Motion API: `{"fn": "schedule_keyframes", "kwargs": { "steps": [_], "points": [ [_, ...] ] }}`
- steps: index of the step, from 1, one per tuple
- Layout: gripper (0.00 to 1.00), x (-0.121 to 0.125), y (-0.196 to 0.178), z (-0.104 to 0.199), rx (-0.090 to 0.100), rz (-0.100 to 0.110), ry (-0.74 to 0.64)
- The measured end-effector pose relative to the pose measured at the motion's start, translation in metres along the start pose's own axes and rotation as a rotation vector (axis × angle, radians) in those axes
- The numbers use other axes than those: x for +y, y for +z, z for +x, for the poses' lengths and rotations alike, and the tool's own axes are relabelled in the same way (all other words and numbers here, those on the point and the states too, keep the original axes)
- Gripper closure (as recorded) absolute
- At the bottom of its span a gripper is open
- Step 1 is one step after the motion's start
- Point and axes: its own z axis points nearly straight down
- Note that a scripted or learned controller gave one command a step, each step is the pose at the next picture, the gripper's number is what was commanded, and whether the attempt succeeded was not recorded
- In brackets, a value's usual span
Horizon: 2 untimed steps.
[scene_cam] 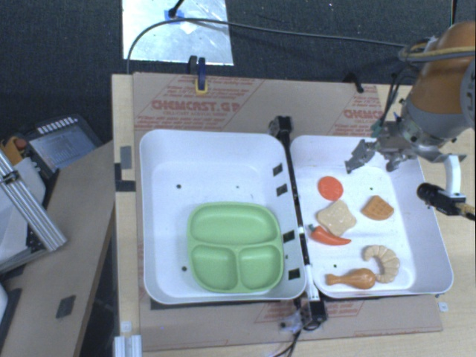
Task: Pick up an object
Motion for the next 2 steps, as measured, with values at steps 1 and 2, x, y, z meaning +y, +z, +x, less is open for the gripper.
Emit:
{"fn": "schedule_keyframes", "kwargs": {
  "steps": [1, 2],
  "points": [
    [0.00, 0.003, -0.008, 0.000, -0.002, -0.013, -0.002],
    [0.00, -0.007, 0.042, -0.002, -0.002, -0.010, 0.000]
  ]
}}
